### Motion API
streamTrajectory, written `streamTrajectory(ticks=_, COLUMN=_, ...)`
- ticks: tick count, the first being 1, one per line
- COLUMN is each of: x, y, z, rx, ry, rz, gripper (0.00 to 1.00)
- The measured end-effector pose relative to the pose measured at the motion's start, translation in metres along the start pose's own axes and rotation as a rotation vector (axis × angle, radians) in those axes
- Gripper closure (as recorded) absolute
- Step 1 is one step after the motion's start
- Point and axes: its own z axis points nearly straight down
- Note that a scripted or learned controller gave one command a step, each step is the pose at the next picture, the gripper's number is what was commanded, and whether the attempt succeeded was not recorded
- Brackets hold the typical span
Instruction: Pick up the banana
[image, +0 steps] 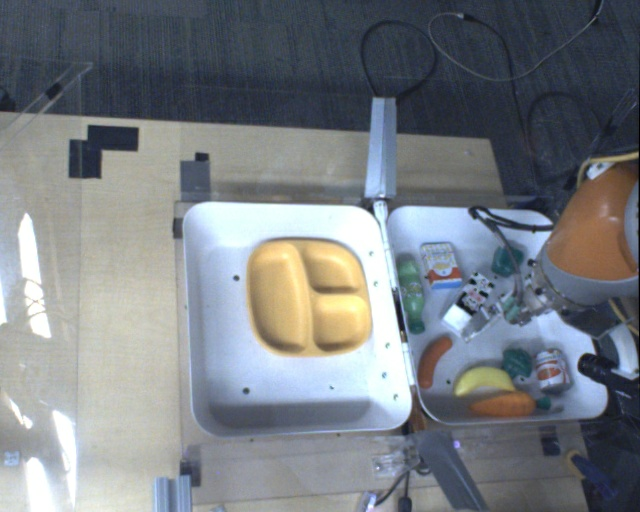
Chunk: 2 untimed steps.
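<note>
A wooden bench (120, 330) seen from above carries two shallow white bins side by side. The left bin (215, 400) holds a yellow divided tray (305, 297) near its middle. The right bin (590, 405) is crowded with small toy foods. The banana (484, 381), yellow and curved, lies close to the near edge of the right bin, roughly midway along it. An orange carrot (503, 405) touches it on the near side, a red sausage (433, 361) lies just beside it toward the left edge, and a small can (550, 371) and a green piece (518, 360) sit just beside it on the right. A green bottle (410, 292) lies along the bin's left edge, and a small carton (440, 266) stands near the far edge. The grey arm with its orange band (595, 235) reaches in over the bin's right edge, and the gripper (488, 303) hangs above the bin's middle, apart from the banana and on its far side. It holds nothing. The likely trouble is crowding: a descent onto the banana could catch the carrot or sausage instead, or nudge the banana against the near wall so it slips out of reach.
</note>
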Motion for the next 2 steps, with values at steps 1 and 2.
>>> streamTrajectory(ticks=1, x=0.046, y=-0.013, z=0.037, rx=-0.008, ry=-0.01, rz=-0.425, gripper=0.0)
streamTrajectory(ticks=2, x=0.029, y=0.01, z=0.038, rx=-0.003, ry=-0.001, rz=-0.581, gripper=0.0)
